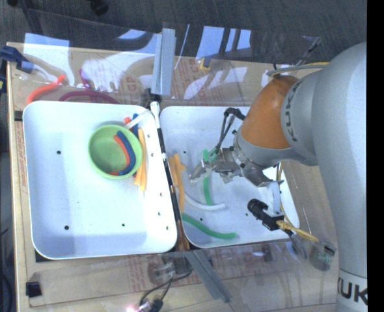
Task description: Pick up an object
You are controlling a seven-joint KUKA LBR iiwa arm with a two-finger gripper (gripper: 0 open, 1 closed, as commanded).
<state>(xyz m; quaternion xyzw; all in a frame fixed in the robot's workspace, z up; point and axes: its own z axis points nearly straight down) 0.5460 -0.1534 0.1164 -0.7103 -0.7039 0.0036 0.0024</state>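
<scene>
Starting at the left of the worktop (23, 265), the left bin (55, 194) carries a green bowl (104, 149) towards its right half. Some coloured curved pieces (123, 149) sit inside the bowl against its right wall. An orange stick (140, 171) lies just beside the bowl, close to the bin's right wall.

Across the divide into the right bin (185, 129), a second orange stick (178, 174) runs along its left wall. Next to that, right in the middle of this bin, the pincer (202, 169) is down low over the clutter. Whether it is apart or together, I cannot tell from up here, and nothing is plainly gripped. A green rod (208, 186) lies just below the pincer, pointing towards the near rim. A white curved piece (205, 205) sits at the rod's lower end. A green strip (211, 231) stretches along the bin's near edge, apart from the pincer. Those pickable things are all lying in the bin.

On the right, the arm (322, 109) looms over the bin's right half, its orange band (267, 122) just above the wrist.
</scene>
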